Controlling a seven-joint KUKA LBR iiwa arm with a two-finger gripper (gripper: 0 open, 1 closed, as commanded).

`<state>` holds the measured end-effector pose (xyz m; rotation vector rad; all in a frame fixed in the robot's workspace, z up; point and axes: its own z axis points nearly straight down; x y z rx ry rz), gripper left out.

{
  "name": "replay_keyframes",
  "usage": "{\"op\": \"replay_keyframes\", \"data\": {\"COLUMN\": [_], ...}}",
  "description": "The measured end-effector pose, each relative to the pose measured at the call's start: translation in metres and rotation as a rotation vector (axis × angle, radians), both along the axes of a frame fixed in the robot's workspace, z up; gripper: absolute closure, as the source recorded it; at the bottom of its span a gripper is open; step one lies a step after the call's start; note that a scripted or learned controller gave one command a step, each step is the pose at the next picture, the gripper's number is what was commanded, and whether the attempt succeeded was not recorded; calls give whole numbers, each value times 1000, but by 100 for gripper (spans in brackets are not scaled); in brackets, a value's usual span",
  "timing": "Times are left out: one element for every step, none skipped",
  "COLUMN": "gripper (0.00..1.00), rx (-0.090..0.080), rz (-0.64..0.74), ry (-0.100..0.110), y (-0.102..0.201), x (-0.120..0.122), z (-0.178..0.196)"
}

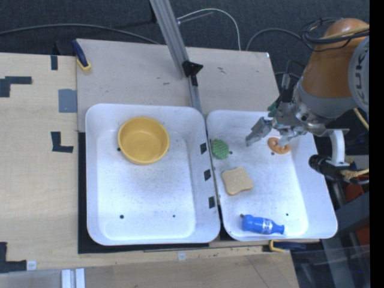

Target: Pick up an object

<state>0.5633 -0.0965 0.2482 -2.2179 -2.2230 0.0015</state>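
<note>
The pincer (271, 134) hangs over the far part of the right-hand white plastic bin (300, 185). Its two grey fingers are spread apart, and nothing sits between them. One finger (257, 132) sticks out toward the middle of the bin.

The closest thing to pick is a small orange and white ring-shaped toy (278, 146). It lies on the bin floor right under the pincer, a bit to the arm's side of the fingertips. It is round, so it has no long side to line up with. I think the pincer needs to slide a little toward the arm and then go down.

The tan bread-slice toy (237, 180) lies nearer the camera than the pincer. The small green round toy (220, 149) lies beyond the outstretched finger. The blue plastic bottle (260, 224) lies on its side, well apart from the pincer.

The grey arm with the orange band (333, 59) reaches in and bends down at the wrist.
</note>
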Motion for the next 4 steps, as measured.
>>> {"op": "replay_keyframes", "data": {"gripper": [0,0,0,0], "rx": [0,-1,0,-2], "rz": [0,-1,-2,-1], "ry": [0,4,7,-2], "y": [0,3,0,0], "x": [0,5,3,3], "z": [0,-46,-110,-160]}}
